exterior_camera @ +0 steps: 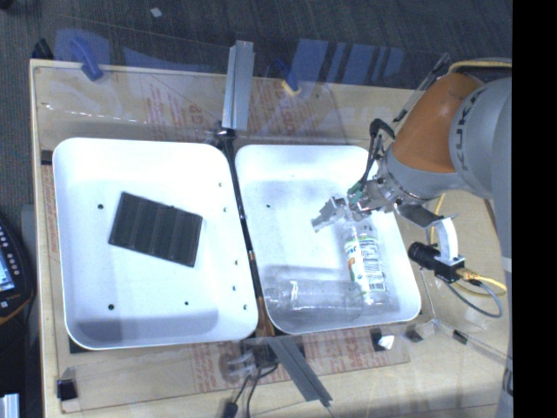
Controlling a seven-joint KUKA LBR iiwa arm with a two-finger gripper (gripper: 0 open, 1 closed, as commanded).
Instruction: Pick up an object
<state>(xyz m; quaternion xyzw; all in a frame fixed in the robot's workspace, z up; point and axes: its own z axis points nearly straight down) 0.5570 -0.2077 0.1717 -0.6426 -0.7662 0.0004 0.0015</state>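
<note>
Starting at the 9 o'clock side of the bench [52,94], the left bin [78,172] holds a dark ribbed rectangular pad [156,228], lying flat and tilted slightly, near the bin's middle and apart from every wall. A grey metal post [238,85] stands at 12 o'clock, just above the seam where the two bins meet.

Moving toward 3 o'clock, the right bin [287,168] carries two clear plastic bottles. One bottle [312,291] lies on its side along the bin's 6 o'clock wall, hard to make out against the white. The other, a labelled bottle [365,259], lies lengthwise toward the bin's 3 o'clock wall, its lower end touching or overlapping the first.

The gripper [335,212] hangs over the right bin, just past the labelled bottle's upper end at about 11 o'clock from it. Whether its fingers are spread or closed cannot be told from this slant, and nothing can be seen held between them. The grey arm [483,138] with its orange band [431,129] reaches in from 3 o'clock.
</note>
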